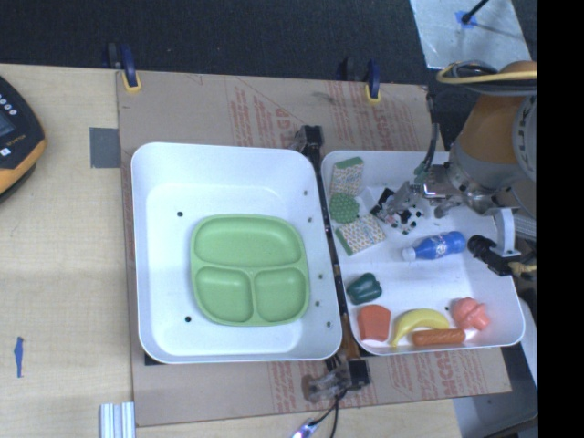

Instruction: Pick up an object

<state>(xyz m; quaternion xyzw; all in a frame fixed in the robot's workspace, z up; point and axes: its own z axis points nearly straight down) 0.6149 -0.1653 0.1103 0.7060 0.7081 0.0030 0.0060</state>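
Toys (415, 322) fill right bin (511, 322) on cardboard-covered bench (228, 108).

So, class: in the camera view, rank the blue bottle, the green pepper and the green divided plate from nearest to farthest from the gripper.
Measured from the gripper:
1. Blue bottle, just below it in the right bin.
2. Green pepper, lower left, same bin.
3. Green divided plate, in the left bin.

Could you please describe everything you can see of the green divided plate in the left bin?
The green divided plate is pale green, plastic-looking, a rounded rectangle with three compartments: one wide across the top, two smaller below. It lies flat, right way up, near the middle of the left bin, resting on the bin's floor. Its compartments hold nothing, and nothing else touches it.
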